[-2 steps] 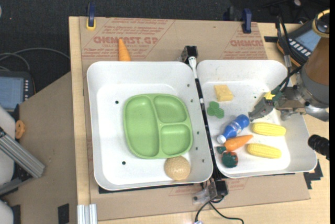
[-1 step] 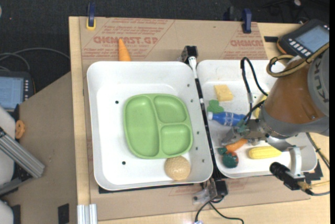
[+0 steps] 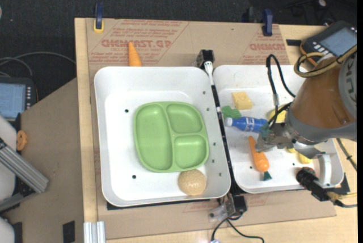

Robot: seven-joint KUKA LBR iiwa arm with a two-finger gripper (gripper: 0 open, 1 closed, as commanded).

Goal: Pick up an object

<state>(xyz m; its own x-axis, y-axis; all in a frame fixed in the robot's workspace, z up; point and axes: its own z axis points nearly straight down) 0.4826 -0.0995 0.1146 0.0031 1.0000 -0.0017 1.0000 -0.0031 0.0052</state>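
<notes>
While the arm point(image 3: 326, 105) reaches in from the right over the right bin point(image 3: 249, 182), its gripper point(image 3: 265, 139) sits low just above the top end of a toy carrot point(image 3: 259, 159), right beside a blue bottle point(image 3: 245, 123). Finger state: cannot tell, blocked by the wrist. Carrot lies on the bin floor, orange body, green tip pointing down-right. Bottle lies on its side, green piece point(image 3: 228, 112) at its left end. Yellow sponge block point(image 3: 242, 101) sits near the bin's top. Left bin point(image 3: 113, 88) holds a green divided plate point(image 3: 170, 135) in the middle; a tan ball point(image 3: 191, 181) touches the plate's lower edge. Another orange carrot point(image 3: 134, 55) lies outside on the bench behind the left bin.
</notes>
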